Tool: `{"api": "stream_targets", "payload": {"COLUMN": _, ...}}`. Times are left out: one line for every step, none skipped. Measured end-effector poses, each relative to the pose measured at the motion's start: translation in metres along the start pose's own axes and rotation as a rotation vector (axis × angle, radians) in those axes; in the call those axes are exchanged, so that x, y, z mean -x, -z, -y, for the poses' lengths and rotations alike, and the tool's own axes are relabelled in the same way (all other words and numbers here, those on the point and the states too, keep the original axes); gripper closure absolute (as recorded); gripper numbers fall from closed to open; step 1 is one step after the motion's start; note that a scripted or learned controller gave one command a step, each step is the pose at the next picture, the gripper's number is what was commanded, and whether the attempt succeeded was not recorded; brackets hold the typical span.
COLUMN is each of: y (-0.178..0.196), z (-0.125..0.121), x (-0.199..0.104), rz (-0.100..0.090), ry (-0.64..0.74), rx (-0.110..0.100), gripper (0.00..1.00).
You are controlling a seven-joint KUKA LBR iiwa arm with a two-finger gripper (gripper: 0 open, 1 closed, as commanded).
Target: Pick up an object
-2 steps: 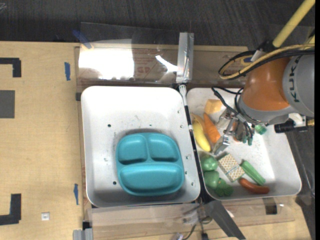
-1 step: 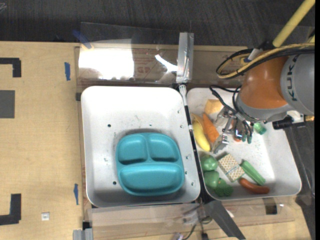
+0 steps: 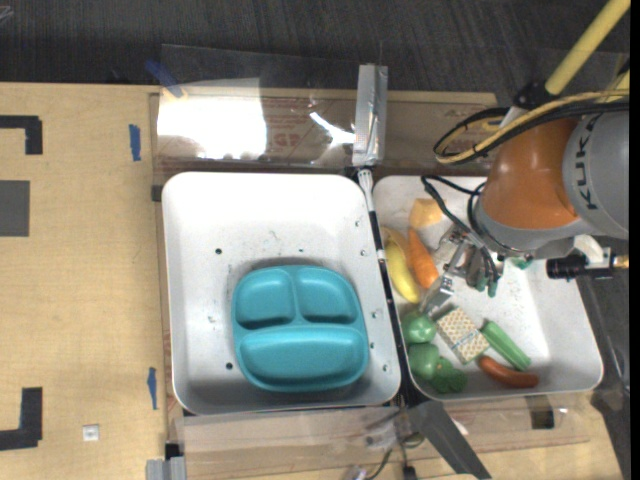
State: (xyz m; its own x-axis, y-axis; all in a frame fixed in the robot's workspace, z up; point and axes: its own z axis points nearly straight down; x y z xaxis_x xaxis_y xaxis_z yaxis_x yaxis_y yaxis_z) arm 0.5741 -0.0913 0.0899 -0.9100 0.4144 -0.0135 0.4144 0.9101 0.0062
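The right bin (image 3: 565, 313) holds several toy foods. A yellow banana (image 3: 401, 271) and an orange carrot (image 3: 422, 259) lie along its left wall, with a pale orange piece (image 3: 427, 213) behind them. Nearer the front are a green pepper (image 3: 420, 329), a second green piece (image 3: 436, 365), a checkered cracker (image 3: 461, 334), a green cucumber (image 3: 505, 344) and a red sausage (image 3: 509, 373). My gripper (image 3: 462, 273) hangs over the middle of this bin, just right of the carrot and behind the cracker. I see nothing in its grasp.
The left bin (image 3: 200, 228) carries a teal divided tray (image 3: 298, 326). A metal divider post (image 3: 368, 113) stands behind the seam between the bins. Cables (image 3: 470, 133) and the arm's orange band (image 3: 530, 183) crowd the right bin's far corner. Cardboard covers the bench (image 3: 80, 268) to the left.
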Motion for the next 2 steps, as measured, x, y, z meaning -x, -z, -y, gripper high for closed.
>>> {"api": "stream_targets", "payload": {"y": -0.0007, "z": -0.0068, "x": 0.0195, "rz": -0.001, "ry": -0.054, "rx": -0.002, "gripper": 0.0}}
{"api": "stream_targets", "payload": {"y": -0.0009, "z": -0.0085, "x": 0.0217, "rz": -0.002, "ry": -0.113, "rx": 0.0, "gripper": 0.0}}
